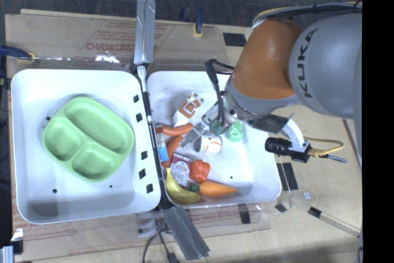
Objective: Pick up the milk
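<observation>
We see the arm point(289, 64) reaching in from the right, down over the right bin point(261, 178). The gripper point(209, 127) sits low among the toys near the bin's middle. Whether it is clenched or released we cannot tell; the wrist covers most of it.

The milk point(190, 107), a small white carton with orange print, lies just up and left of the gripper, tilted, near the bin's back half. We can't tell whether carton and gripper touch. Nothing visibly sits between the fingertips.

Right below the gripper: a small white cup-like thing point(211, 145) with an orange mark. Just to its right, a green toy point(234, 131), partly under the wrist. To its left, an orange sausage point(175, 130) and a second orange piece point(173, 146) angled under it. Further below the gripper: a dark red packet point(180, 169), a red pepper point(200, 170), a carrot point(215, 189) and a banana point(178, 191) along the front wall.

Well off to the gripper's left, the left bin point(31, 194) holds a green divided plate point(88, 137). A metal divider point(145, 28) runs between the bins.
</observation>
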Available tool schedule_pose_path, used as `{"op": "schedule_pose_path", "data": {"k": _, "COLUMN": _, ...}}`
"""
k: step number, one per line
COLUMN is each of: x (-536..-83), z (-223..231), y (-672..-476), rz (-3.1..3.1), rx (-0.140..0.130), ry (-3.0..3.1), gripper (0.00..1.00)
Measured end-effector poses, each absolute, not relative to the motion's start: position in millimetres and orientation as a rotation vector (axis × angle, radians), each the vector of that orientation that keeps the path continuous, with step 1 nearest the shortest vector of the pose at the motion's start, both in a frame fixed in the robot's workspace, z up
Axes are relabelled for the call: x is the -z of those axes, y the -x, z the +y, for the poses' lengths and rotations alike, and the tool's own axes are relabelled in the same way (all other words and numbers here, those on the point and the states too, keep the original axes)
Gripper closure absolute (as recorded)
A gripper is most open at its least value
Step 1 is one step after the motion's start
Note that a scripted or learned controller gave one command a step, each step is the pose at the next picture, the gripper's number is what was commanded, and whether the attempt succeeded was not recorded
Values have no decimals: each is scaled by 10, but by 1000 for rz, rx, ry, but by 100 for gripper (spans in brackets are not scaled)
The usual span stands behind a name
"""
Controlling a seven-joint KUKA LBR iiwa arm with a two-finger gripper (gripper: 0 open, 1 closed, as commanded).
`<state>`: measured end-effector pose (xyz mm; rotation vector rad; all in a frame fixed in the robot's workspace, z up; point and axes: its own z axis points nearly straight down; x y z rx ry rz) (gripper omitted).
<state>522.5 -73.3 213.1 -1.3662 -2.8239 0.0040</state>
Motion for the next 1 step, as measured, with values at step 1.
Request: {"op": "schedule_pose_path", "data": {"k": 1, "x": -2446, "z": -889, "y": -5362, "rz": -2931, "rx": -4, "ry": 1115, "gripper": 0}}
